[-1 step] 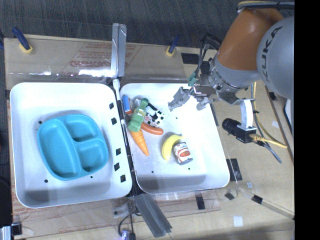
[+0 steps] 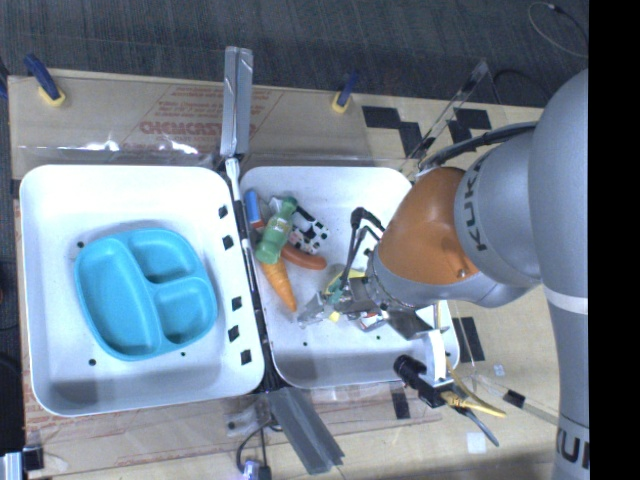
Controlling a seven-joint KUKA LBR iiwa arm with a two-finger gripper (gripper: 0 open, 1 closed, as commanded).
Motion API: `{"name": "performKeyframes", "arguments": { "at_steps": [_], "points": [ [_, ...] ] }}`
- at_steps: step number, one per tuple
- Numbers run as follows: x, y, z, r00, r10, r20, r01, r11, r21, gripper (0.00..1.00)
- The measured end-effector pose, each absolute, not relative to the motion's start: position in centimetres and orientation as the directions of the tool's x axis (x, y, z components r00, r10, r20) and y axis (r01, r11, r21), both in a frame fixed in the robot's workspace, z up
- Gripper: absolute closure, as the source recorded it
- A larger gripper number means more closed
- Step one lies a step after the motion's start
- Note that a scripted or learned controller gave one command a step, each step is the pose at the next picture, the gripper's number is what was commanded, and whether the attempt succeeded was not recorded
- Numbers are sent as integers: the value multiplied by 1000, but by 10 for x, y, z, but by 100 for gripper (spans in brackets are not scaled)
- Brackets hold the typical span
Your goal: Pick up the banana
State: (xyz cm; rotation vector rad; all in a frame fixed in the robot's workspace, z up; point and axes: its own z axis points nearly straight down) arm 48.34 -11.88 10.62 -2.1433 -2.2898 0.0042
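Arm [image 2: 520,218] reaches in from the right edge of the counter [image 2: 420,118], its orange band [image 2: 425,233] over the right half of the right bin [image 2: 330,183]. Gripper [image 2: 335,308] sits low over the bin floor, near the middle and toward the front wall. Fingers: cannot tell whether spread or pressed together; metal parts and wiring crowd that spot and nothing can be made out between them.

Banana: cannot identify with confidence. No clearly yellow curved item can be picked out; if present, it may be under the wrist.

Right bin contents, left side along the divider: carrot [image 2: 280,283] lying slanted with its tip toward the front; red-orange sausage-like item [image 2: 303,259] touching the carrot's upper end; green item [image 2: 272,240] just above them; blue item [image 2: 252,208] against the left wall; black-and-white checked item [image 2: 312,233] just right of the green one. This cluster lies left of the gripper, the carrot tip nearest it but apart.

Left bin [image 2: 40,268]: blue divided tray [image 2: 145,293] with three compartments, resting near the centre.

Blue clamps [image 2: 43,78] at the counter's back edge.
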Motion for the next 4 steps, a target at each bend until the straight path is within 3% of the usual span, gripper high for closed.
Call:
{"name": "performKeyframes", "arguments": {
  "at_steps": [1, 2, 3, 4],
  "points": [
    [476, -139, 91, -455, 891, 4, 891, 455, -3, 0],
    [530, -108, 91, -624, 782, 1, 782, 624, 0, 0],
    [556, -126, 92, -577, 817, 0, 817, 577, 0, 0],
    [583, -180, 248, -473, 881, -1, 881, 473, 0, 0]
  ]
}}
